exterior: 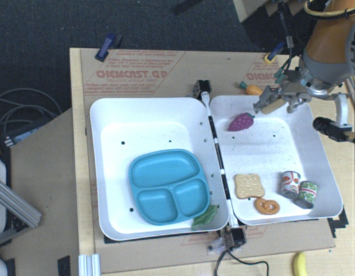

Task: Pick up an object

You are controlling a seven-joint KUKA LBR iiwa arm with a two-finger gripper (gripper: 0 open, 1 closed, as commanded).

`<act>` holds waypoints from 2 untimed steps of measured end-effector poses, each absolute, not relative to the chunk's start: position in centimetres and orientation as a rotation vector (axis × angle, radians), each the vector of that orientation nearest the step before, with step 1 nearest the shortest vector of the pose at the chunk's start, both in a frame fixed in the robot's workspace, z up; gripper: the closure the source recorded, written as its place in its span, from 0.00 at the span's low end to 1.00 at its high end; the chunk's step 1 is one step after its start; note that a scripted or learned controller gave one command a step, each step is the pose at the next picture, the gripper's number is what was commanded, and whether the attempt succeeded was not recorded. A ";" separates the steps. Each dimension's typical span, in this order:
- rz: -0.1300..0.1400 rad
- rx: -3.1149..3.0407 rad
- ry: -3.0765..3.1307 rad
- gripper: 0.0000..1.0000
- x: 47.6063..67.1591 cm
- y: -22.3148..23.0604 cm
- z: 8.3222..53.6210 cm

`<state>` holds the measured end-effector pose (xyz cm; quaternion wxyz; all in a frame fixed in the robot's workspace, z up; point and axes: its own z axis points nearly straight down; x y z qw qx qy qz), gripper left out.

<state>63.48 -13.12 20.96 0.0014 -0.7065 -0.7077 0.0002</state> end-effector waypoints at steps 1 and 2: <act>0.003 -2.217 -2.219 0.00 66.6 -10.7 14.2; 0.001 -2.220 -2.222 0.00 66.6 -9.2 8.5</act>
